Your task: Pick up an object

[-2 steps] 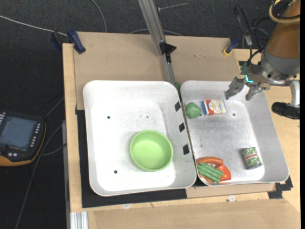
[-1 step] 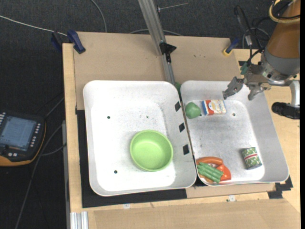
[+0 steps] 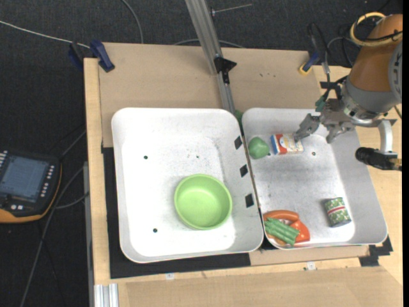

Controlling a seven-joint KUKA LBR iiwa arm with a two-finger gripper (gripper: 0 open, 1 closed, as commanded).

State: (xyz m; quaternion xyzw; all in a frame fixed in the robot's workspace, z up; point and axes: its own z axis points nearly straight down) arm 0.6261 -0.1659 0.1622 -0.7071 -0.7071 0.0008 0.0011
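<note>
Far to the left, off the table (image 3: pixel 166 75), one handheld control tablet (image 3: pixel 25 184) lies on the dark floor, a cable trailing from it. On the table stand two white bins, touching along their inner edges. The left bin (image 3: pixel 160 146) holds a single thing: one light green bowl (image 3: pixel 202 201), upright, toward the bin's near right corner. Three small black clips sit along the seam between the bins. A metal pole (image 3: pixel 208 37) rises at a slant from just behind that seam.

The right bin (image 3: pixel 358 190) holds four things. At its far left lies one green ball (image 3: pixel 258 148), and touching it on the right is one small carton (image 3: pixel 285 144) lying on its side, white with red and blue print. In the near left corner sits one orange and green packet (image 3: pixel 285 228), pressed against the rim. Well apart from it, near the right wall, stands one small green can (image 3: pixel 337 211), slightly tilted.

The pincer (image 3: pixel 319 128) hangs over the far right part of that bin, its two fingers spread, the left fingertip just beside the carton's right end. Nothing sits between the fingers. Two blue clamps grip the table's far edge.
</note>
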